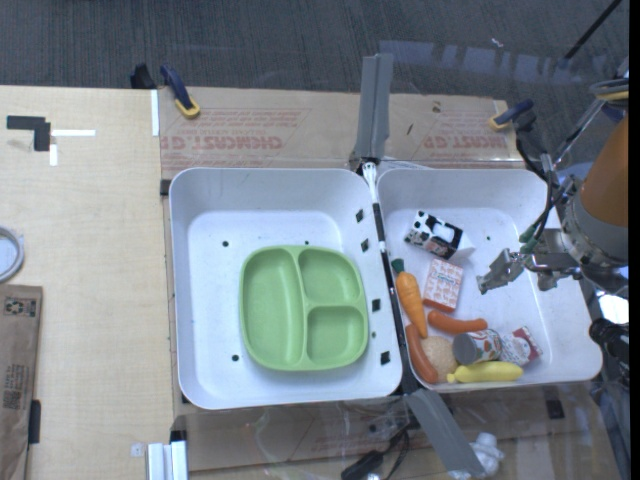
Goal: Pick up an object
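Observation:
My gripper [520,275] hangs over the right side of the right bin [480,196], open, with nothing between its fingers. Toy food lies below and to its left: a black-and-white cow [433,234], a pink-and-white packet [443,284], an orange carrot [411,301], a red sausage [458,322], a tipped can with a red label [492,347] and a yellow banana [486,372]. The can and the banana are the closest, just below the gripper. A second orange piece [420,356] and a tan round piece [438,353] sit by the bin's front-left corner.
A green divided plate [304,308] lies in the left bin [200,268]. A grey divider post [374,108] stands between the bins at the back. Clamps [180,93] hold the cardboard behind the bins. Tape roll [6,254] on the far-left bench.

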You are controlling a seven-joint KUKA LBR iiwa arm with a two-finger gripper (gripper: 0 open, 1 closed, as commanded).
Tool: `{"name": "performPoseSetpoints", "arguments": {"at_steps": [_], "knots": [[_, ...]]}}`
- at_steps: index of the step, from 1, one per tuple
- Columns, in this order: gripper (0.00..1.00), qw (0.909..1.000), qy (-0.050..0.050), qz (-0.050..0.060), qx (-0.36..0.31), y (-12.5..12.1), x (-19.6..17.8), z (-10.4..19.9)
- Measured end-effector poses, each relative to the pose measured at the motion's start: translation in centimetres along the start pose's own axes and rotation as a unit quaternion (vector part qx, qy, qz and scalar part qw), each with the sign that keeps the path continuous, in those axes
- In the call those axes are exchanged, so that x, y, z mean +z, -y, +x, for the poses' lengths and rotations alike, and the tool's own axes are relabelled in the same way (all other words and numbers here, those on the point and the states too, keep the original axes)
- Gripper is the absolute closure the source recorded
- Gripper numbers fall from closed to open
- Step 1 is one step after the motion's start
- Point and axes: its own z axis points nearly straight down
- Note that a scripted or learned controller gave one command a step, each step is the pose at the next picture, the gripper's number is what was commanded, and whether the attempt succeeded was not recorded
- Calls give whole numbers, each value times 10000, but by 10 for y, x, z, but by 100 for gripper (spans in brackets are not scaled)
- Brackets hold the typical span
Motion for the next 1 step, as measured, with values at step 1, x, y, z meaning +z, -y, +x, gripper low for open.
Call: {"name": "performPoseSetpoints", "arguments": {"at_steps": [1], "knots": [[0, 9977, 20, -67, -678, 1, 133, -27]]}}
